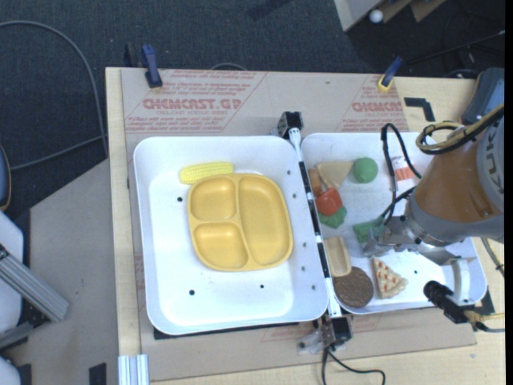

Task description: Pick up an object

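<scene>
The bench board (240,95) carries red lettering printed upside down along its far edge; it seems to read "CHEMCAST GP", though the small lines beneath are too fine to make out. In the left bin (160,239) a yellow divided plate (239,220) lies near the middle, with a yellow corn cob (206,171) just beyond its far rim. The right bin (353,144) holds a green ball (365,169), a red and green piece (329,205), a tan wedge (333,175), a brown round cookie (353,287) and a pizza slice (389,279). The arm (457,191) reaches over this bin, its gripper (383,239) low beside a small green piece (367,231); I cannot tell how the gripper is set.
</scene>
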Motion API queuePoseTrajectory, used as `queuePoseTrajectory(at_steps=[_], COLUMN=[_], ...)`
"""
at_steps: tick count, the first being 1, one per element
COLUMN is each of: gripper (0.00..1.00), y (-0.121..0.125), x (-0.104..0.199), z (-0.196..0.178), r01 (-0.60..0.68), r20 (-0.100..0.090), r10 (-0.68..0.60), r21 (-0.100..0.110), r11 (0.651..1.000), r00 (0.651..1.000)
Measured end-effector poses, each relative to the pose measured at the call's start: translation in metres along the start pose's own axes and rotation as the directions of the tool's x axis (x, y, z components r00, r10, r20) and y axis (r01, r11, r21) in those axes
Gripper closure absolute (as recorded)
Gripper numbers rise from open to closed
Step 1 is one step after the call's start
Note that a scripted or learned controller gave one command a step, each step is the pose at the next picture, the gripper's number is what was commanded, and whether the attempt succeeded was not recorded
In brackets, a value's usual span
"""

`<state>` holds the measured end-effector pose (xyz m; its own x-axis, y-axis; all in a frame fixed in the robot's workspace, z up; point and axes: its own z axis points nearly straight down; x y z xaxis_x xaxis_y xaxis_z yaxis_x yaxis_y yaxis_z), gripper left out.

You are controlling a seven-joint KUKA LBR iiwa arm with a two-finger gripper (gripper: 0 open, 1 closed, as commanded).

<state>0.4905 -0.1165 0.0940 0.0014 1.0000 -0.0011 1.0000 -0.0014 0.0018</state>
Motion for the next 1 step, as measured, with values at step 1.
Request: queuePoseTrajectory(at_steps=[1], gripper=[0.00], y=[0.0000], x=[-0.0017], z=[-0.0004], r01=[-0.002], r20=[0.003], r10=[0.002], r21=[-0.001], r11=[1.000], r00=[1.000])
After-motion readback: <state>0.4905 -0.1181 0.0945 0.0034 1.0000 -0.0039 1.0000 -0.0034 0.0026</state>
